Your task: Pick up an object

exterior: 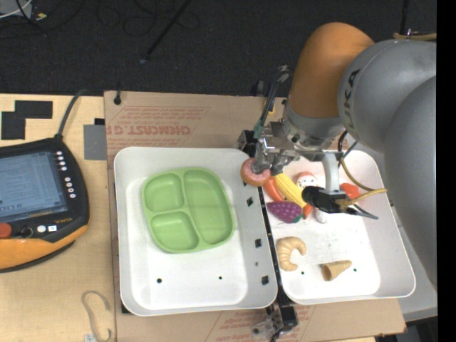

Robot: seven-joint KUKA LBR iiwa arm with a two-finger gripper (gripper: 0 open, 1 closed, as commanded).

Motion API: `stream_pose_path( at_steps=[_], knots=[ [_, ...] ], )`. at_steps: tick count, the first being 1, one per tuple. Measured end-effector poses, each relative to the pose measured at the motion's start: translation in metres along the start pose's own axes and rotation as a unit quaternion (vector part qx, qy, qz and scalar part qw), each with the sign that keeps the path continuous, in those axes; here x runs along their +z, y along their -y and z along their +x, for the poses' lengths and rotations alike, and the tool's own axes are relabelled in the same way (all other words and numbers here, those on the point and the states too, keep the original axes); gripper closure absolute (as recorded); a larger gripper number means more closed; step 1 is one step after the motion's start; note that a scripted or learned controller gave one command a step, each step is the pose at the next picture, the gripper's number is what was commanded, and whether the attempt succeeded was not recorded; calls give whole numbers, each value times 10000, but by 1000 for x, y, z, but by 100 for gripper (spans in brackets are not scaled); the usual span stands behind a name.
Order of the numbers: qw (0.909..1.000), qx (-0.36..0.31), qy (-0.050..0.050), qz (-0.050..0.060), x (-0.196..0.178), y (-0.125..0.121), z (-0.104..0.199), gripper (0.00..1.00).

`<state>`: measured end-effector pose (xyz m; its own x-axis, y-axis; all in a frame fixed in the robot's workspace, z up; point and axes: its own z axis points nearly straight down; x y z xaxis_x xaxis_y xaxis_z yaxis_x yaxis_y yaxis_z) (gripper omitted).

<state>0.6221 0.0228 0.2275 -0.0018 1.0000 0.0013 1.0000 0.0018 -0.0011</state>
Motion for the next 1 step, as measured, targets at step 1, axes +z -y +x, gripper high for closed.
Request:
stream_pose_path(
  at_steps=[1],
  knots=[
    [10000,9,2,-5,3,-29,34,100]
  ],
)
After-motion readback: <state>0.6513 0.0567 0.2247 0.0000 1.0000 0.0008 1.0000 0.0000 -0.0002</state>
